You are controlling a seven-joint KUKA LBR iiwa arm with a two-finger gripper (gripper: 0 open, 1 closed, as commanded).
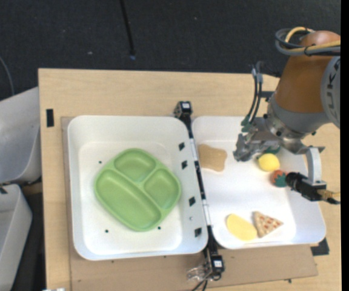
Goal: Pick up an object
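Wooden and pale, the table (53, 90) carried two shallow white bins side by side. The left bin (77, 223) held a green divided plate (138, 188), lying flat near its middle. The right bin (302, 223) held the small things. Over its far part hung the grey arm (305, 90) with its orange band, reaching in from the right, and the gripper (245, 151) hung low over the bin floor, between a tan slice of toy bread (212, 157) on its left and a yellow ball-like fruit (269, 162) just to its right. Whether the fingers were spread or closed could not be told from this angle, and nothing could be seen between them. Near the fruit, towards the right wall, lay a small red and green piece (277, 177), too small to name. At the near side of the bin a yellow oval piece (240, 227) lay just beside a toy pizza slice (266, 223).
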